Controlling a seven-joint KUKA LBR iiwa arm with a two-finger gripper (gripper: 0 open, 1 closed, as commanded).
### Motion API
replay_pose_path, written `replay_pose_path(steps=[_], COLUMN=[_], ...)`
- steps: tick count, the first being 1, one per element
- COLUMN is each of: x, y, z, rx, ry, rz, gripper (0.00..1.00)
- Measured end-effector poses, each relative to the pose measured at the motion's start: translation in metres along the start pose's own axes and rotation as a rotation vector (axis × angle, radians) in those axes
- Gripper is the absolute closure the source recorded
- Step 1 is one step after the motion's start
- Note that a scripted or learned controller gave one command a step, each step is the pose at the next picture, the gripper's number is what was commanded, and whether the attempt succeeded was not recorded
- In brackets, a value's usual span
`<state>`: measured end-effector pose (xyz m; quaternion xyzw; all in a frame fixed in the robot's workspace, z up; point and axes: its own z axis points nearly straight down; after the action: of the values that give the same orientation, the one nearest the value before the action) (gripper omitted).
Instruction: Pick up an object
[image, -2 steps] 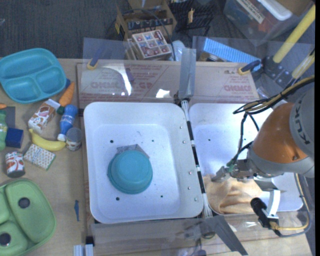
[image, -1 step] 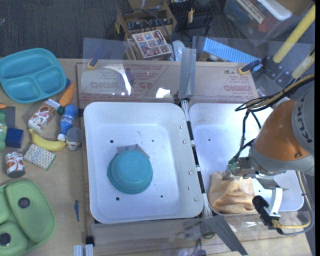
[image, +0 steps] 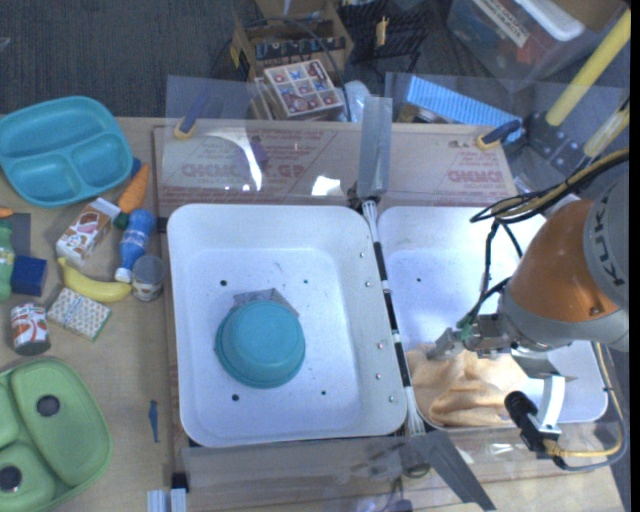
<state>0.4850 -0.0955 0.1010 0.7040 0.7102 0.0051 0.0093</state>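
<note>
The arm reaches in from the right over the right bin (image: 440, 250), its orange band above the wrist and the gripper (image: 455, 340) lowered toward the near half of that bin. The gripper sits right at the upper edge of a crumpled tan cloth (image: 470, 392) that lies in the bin's near corner; whether it touches the cloth cannot be told, and the wrist housing hides how the gripper stands, so nothing can be said about it holding anything. A black cable loops from the arm down over the bin's near right rim.

In the left bin (image: 200, 260) a teal bowl (image: 261, 343) sits upside down, slightly left of centre, resting on a small grey scrap (image: 262, 297) that pokes out behind it.

On the worktop (image: 140, 400) to the left of the bins lie a banana (image: 92, 283), a blue-and-white bottle (image: 133, 243), a small carton (image: 84, 229), a teal divided tray (image: 64, 150) and a green divided tray (image: 45, 435).
</note>
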Motion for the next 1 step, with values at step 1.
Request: replay_pose_path(steps=[1], x=[0.0009], y=[-0.0021], z=[0.0107], rx=[0.008], ry=[0.003], rz=[-0.003], gripper=[0.00])
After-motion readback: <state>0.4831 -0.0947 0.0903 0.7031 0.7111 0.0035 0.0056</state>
